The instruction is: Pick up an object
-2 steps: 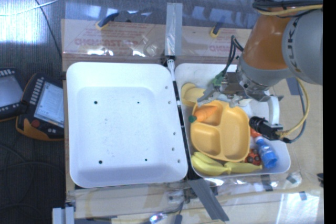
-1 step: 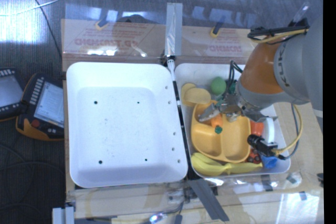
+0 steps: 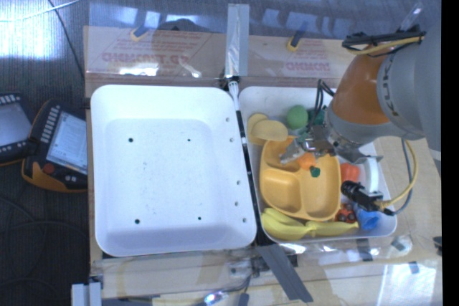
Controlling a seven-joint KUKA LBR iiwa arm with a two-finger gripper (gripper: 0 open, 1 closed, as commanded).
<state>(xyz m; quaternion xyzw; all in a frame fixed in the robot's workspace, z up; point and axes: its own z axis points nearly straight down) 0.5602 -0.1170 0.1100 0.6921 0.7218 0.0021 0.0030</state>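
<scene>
I am lowering my fingers [image 3: 307,147] over the right bin [image 3: 387,229], at the upper rim of the yellow tray [image 3: 301,186] beside the green ball [image 3: 297,115], since everything sits crowded there; whether they are spread or pinching, I cannot tell.

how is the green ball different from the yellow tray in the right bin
The green ball is round and small; the yellow tray is broad, flat and split into compartments. The ball sits near the bin's far end, while the tray fills the middle, under the gripper. Both lie in the right bin.
</scene>
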